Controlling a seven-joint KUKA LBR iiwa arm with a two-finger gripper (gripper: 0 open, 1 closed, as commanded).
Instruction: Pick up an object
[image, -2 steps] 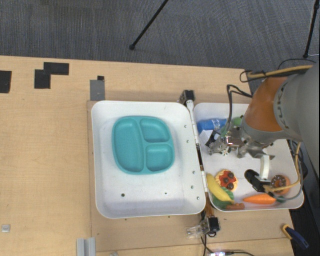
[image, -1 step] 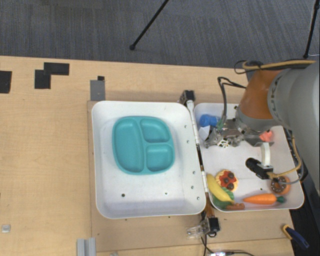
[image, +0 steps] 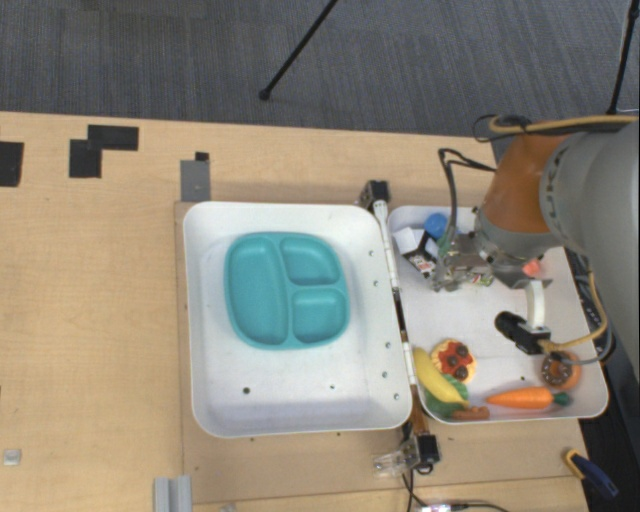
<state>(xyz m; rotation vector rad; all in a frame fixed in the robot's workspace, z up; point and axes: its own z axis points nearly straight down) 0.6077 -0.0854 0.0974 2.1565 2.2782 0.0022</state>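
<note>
Inspection of bench, single overhead view.

The pincer (image: 458, 272) stood low over the far part of the right bin (image: 470, 320), on the grey arm (image: 590, 190) with its orange band. Whether it was wide or narrow could not be told, and nothing was seen held in it.

Candidate objects, all in the same bin as the pincer:
- A small white piece (image: 412, 243) lay just left of the pincer, close to the bin's left wall. Any print on it was too small to read.
- A blue piece (image: 436, 222) lay just beyond the white one, up and left of the pincer. Its shape was unclear.
- A yellow banana (image: 436, 378) lay well below the pincer in the view, against the left wall. It was curved, with its long axis slanting from upper left to lower right.
- A round toy (image: 455, 358) with red and dark markings touched the banana's upper side.
- An orange carrot (image: 520, 398) lay below and right of the pincer, along the near wall. Its long axis ran left to right, with the green end at the right.
- A small brown round toy (image: 560, 371) sat just above the carrot's green end.

The left bin (image: 300, 400) lay well left of the pincer. It held a teal divided plate (image: 285, 290) of three compartments.
</note>
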